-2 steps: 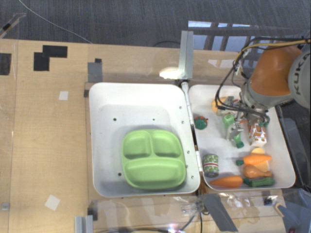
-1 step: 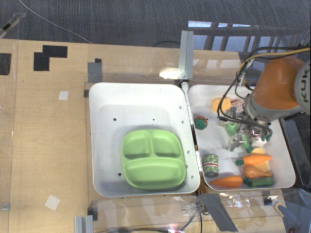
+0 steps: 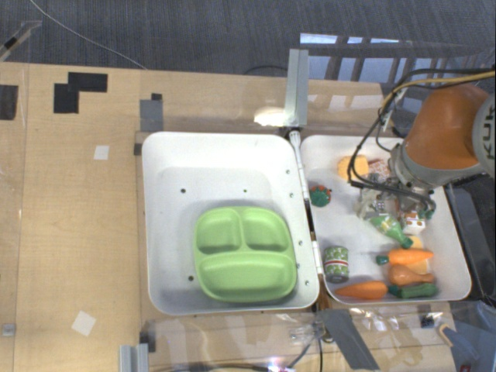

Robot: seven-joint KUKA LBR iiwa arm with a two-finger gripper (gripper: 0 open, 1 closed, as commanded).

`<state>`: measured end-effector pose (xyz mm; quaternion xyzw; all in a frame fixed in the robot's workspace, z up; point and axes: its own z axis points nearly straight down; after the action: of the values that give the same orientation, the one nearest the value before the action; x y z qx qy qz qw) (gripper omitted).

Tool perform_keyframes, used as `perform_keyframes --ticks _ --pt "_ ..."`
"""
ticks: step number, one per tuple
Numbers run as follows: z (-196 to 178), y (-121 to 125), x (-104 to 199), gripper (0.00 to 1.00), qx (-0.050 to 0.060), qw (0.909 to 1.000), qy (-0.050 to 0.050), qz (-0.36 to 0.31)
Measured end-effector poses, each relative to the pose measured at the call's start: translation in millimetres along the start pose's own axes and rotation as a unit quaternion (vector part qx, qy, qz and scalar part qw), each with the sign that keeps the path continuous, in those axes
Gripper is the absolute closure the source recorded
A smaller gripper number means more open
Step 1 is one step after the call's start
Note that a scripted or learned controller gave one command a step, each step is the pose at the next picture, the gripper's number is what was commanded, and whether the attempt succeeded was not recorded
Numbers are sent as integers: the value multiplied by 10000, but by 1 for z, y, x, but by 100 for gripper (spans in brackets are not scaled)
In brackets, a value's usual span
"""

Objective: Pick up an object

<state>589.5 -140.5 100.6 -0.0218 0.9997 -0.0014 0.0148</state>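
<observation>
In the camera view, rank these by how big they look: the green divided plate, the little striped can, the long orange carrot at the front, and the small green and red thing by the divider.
1. green divided plate
2. orange carrot
3. striped can
4. green and red thing

The can and carrot look close in area, so that order is unsure.

The sectioned green plastic plate (image 3: 245,254) looked smooth and matt; the light wooden bench (image 3: 70,231) showed a dull finish.

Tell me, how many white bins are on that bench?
2. The left bin holds a green divided plate. The right bin beside it holds small toy foods, with the gripper hanging over them.
</observation>
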Motion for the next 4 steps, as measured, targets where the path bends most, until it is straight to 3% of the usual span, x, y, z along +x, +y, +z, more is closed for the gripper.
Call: perform_keyframes --ticks 1,2,3,4 --pt "-114 25 -50 100 -15 9998 75 -200" --pt "-180 62 -53 100 -17 9997 90 246" --pt "-243 86 -88 100 -9 9936 102 1125" --pt "-188 161 -56 100 -5 9866 147 1626"
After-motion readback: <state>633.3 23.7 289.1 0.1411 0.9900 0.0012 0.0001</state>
